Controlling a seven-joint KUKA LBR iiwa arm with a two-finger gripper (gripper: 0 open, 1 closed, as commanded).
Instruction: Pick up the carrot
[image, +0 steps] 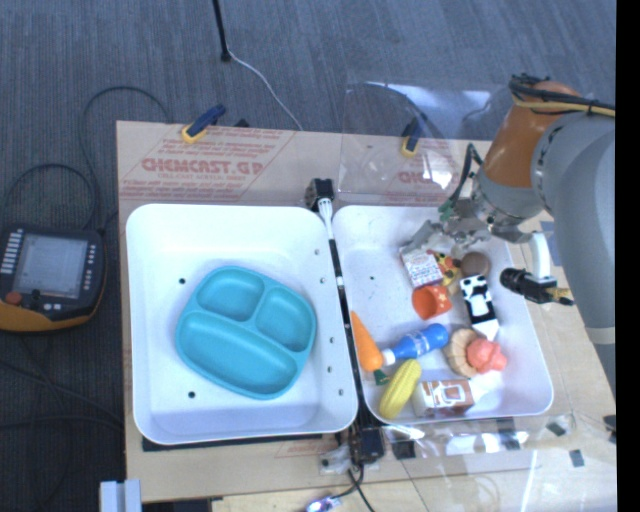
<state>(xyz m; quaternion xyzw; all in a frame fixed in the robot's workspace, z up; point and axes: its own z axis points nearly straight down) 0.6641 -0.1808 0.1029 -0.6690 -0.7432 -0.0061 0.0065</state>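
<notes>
White plastic bins sit side by side on a plywood-topped table, seen from above at a slant. A grey robot arm with an orange band reaches in from the right of the picture over the right bin.

Its jaws hang over the upper part of that bin, just above a small red-and-white packet. Whether they are open or closed cannot be told; dark wrist hardware and clutter hide the tips, and nothing can be seen gripped between them.

The carrot lies against the left wall of the right bin, in its lower half. It is orange, slim and tapered. Its long axis runs from upper left to lower right, roughly along the bin wall, with the narrow tip toward the upper left. From the jaws it lies down and to the left in the picture, well apart.

Several things lie between or close by: an orange-red piece, a blue bottle just beside the carrot's lower end, and a yellow banana-like toy below it. By my judgement, the coming reach must cross the clutter and close across the carrot's width, with the wall crowding one side.

The left bin holds a blue divided plate. A handheld controller rests on the floor at far left.
</notes>
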